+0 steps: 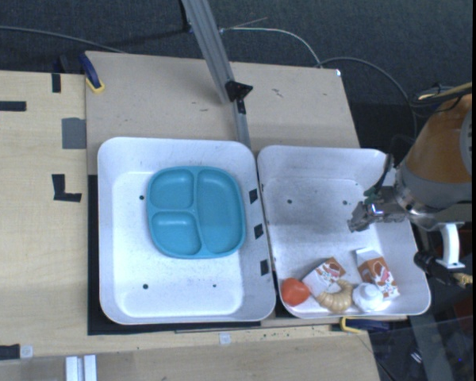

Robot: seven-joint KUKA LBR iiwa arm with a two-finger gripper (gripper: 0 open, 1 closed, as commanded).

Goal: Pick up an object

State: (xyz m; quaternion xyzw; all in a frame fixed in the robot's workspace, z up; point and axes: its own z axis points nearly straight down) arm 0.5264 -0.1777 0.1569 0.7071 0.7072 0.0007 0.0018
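Along the front edge of the right bin [317, 173] lies a cluster of small objects: a red ball-like item [295, 291], a red-and-white packet [327, 275], a tan croissant-shaped piece [337, 298], a second red-and-white packet [376, 270] and a white round item [371, 298]. My gripper [361, 217] hangs over the right side of this bin, above and behind the cluster, apart from all of it. Nothing shows between its fingers.
The left bin [119, 292] holds a blue divided plate [196, 212]. A grey metal pole [210, 42] slants down to the bins' shared rear corner. The arm's orange band [440, 145] sits at the right edge. Cables run over the dark floor behind.
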